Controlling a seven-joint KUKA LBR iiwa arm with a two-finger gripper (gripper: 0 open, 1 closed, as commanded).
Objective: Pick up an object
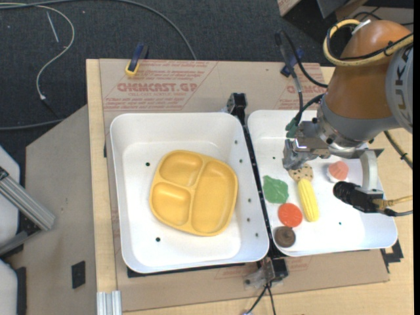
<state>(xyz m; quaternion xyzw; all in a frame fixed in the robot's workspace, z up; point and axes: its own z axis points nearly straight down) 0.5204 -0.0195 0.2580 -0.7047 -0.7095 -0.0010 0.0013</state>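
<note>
A yellow plate [194, 192] lies in the left bin [125, 143]. In the right bin [367, 238], the corn [307, 199] (light, stiff, best pinched mid-length) lies below the gripper [298, 163], whose finger state possibly cannot be told.

Bright, even overhead light; a sharp picture with slight softness toward the edges.

The two white bins [125, 143] are the brightest areas, close to washing out, so their rims and walls read only as faint grey gradients. Shadows are soft and short: a pale one lies under the yellow divided plate [194, 192], and a slightly darker one falls on the right bin's floor beneath the arm [367, 77]. The orange band on the arm carries a broad, mild sheen near its top. The dark carpet [65, 18] around the counter [170, 77] stays dim and grainy. Small items in the right bin look a little soft, their fine detail hard to resolve. Straight edges show no marked bending.
</note>
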